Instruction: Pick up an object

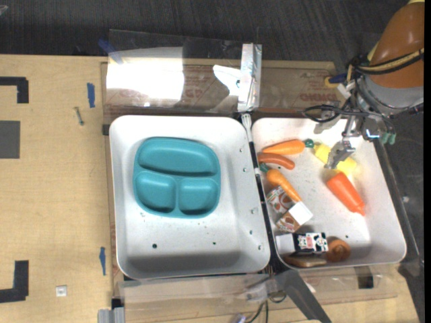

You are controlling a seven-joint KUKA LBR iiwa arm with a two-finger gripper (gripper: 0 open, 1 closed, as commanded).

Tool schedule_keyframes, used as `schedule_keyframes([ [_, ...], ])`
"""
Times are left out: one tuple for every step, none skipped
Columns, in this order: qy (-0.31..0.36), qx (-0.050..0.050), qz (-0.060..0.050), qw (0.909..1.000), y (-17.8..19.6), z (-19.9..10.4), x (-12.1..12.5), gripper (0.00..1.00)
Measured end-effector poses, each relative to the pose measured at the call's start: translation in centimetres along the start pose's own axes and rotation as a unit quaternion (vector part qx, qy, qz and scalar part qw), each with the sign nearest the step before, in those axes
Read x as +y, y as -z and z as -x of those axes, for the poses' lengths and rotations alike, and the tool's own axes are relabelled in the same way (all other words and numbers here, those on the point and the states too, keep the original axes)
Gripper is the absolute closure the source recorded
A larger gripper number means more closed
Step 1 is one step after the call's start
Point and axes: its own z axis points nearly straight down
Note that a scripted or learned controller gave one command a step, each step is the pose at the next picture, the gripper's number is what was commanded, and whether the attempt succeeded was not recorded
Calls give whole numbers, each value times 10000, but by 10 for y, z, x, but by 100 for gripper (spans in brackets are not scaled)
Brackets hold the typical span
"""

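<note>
At the far left, the flat tan bench top is marked with black tape corners. The left shallow white bin is occupied by a teal plastic tray with three compartments, which lies flat toward the bin's upper half. Behind the seam between the bins, a clear plastic sheet with a silver-taped edge is seen standing.

The right shallow white bin is crowded. Against its left wall, a red-and-orange toy hot dog is laid across, and just below it a smaller orange carrot-like piece is slanted downward. Beneath that, a small brown-and-white printed packet is found, and at the bottom edge a black-and-white carton lies beside a brown round pastry-like item. Toward the right, a large orange plastic carrot is tilted, with a yellow toy piece near its upper end.

The two-finger gripper is lowered onto the yellow piece, just above the carrot's upper end. Whether its fingers are spread or closed cannot be told. The grey arm with an orange band is entered from the upper right.
</note>
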Motion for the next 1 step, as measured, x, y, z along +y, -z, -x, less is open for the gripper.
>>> schedule_keyframes([
  [415,-24,-6,9991,-97,-40,14,0],
])
